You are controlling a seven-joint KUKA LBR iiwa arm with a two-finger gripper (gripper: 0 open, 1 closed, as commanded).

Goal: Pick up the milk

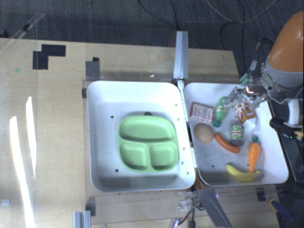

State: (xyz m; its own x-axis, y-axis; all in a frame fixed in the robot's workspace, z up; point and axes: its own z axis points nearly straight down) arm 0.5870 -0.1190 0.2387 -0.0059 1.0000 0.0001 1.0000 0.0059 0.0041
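Camera view. Right white bin (283,172): small orange-and-white milk carton (245,112) near the far right corner, directly under the two-finger gripper (243,97); finger state cannot be told. Beside it: green plastic bottle (221,110), red patterned packet (201,111), tan egg-shaped item (204,133), yellow banana (242,174). Left white bin (97,141): green sectioned tray (147,143).

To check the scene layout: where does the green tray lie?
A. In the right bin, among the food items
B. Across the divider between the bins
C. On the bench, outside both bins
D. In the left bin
D: the green tray lies flat inside the left bin, while the food items are in the right bin.
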